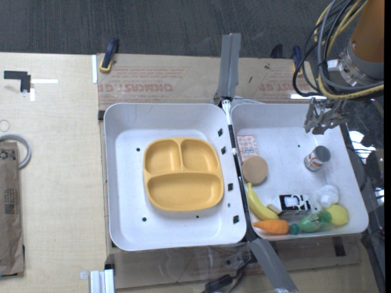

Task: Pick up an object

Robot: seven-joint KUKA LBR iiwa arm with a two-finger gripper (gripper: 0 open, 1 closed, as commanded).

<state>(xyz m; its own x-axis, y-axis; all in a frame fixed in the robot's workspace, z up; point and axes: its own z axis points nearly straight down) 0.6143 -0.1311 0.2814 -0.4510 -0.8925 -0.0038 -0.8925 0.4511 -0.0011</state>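
Note:
The right bin (281, 133) holds a small can (316, 158) lying near its right wall, a tan round cookie-like disc (255, 170), a banana (260, 204), a carrot (271, 226), a green item (308, 223), a lemon (337, 215), a white piece (328, 195) and a black-and-white block (294, 202). My gripper (323, 119) hangs over the bin's far right part, above and just behind the can, with nothing visible between its fingers. A yellow divided plate (182, 174) lies in the left bin (122, 163).
A grey divider post (229, 72) rises between the bins at the back. Cardboard (159, 78) lies behind the bins. Cables (330, 41) loop from the arm at the upper right. A brown bag (9, 200) sits at the far left.

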